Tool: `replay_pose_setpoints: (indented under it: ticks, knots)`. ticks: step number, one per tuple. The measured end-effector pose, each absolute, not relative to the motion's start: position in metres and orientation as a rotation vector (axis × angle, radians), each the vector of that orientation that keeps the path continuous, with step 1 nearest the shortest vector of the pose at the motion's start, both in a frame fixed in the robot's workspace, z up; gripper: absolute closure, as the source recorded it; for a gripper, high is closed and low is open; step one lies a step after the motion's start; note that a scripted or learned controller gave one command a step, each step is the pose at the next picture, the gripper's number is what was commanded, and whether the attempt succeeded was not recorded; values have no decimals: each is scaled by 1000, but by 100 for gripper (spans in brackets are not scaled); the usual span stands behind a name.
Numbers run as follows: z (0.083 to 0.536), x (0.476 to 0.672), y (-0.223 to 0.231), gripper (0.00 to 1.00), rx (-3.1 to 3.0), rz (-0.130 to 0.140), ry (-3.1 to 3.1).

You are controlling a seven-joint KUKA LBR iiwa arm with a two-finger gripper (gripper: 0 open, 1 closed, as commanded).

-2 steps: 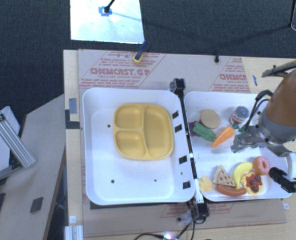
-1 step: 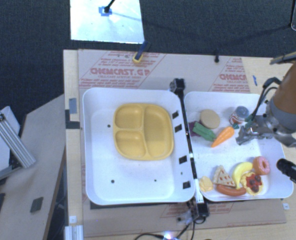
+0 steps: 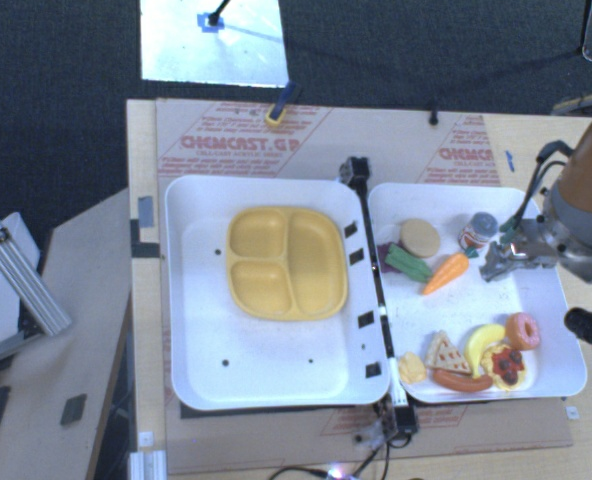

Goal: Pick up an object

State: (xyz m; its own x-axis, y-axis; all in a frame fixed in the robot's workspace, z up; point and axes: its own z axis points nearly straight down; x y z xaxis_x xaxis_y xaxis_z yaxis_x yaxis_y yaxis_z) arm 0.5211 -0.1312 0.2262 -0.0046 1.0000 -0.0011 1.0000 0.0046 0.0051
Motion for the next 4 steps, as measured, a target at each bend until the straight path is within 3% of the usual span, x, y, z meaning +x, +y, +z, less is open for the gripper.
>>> replay_pose_setpoints:
  ticks: [4]
  knots:
    - [215, 572, 63, 100, 2211, 4, 2232]
